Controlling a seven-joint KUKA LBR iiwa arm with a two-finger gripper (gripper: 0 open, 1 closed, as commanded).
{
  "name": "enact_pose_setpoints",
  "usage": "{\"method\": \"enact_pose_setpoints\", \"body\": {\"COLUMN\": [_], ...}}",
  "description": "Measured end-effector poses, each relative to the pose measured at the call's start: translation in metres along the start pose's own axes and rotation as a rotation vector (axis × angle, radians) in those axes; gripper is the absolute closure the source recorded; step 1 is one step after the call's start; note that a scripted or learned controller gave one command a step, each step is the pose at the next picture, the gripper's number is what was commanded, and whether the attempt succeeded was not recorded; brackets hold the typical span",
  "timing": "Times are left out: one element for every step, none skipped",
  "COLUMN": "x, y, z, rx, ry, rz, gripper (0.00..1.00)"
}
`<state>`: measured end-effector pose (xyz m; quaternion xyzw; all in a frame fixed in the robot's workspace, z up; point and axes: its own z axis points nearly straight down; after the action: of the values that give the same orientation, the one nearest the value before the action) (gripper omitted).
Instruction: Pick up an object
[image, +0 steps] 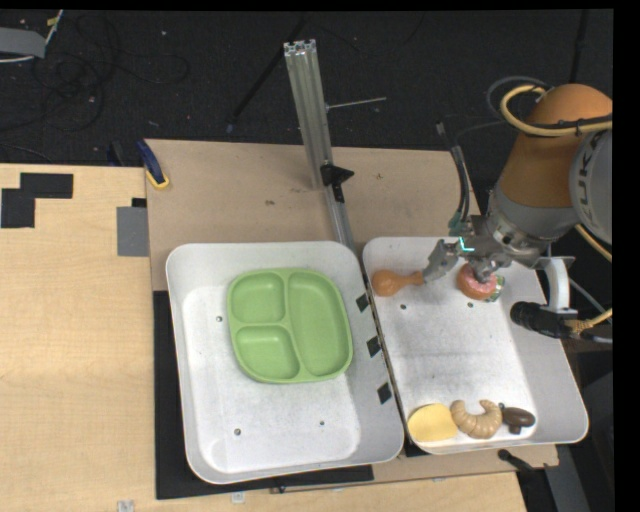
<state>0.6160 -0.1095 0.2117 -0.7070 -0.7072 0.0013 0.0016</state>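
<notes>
My gripper (463, 268) hangs over the far end of the right bin (455, 345), and its two fingers stand apart, open. A pink, ring-shaped toy (481, 286) lies just under the right finger (488, 268); it is not between the fingers. To the left of the left finger (438, 262), an orange drumstick-like toy (386, 283) rests at the bin's far left corner. At the near end lie a yellow piece (432, 424), a tan curled piece (477, 418) and a small brown piece (517, 417), close together.
The left bin (205, 400) holds a green three-part plate (290, 325). An upright metal post (310, 110) rises behind the gap between the bins. Black clips (372, 345) sit along the shared edge. Cables and a black fitting (540, 320) hang by the wrist at the right.
</notes>
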Motion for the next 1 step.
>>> {"method": "enact_pose_setpoints", "body": {"x": [0.0000], "y": [0.0008], "z": [-0.0013], "rx": [-0.003], "ry": [0.000], "rz": [0.000], "gripper": [0.00]}}
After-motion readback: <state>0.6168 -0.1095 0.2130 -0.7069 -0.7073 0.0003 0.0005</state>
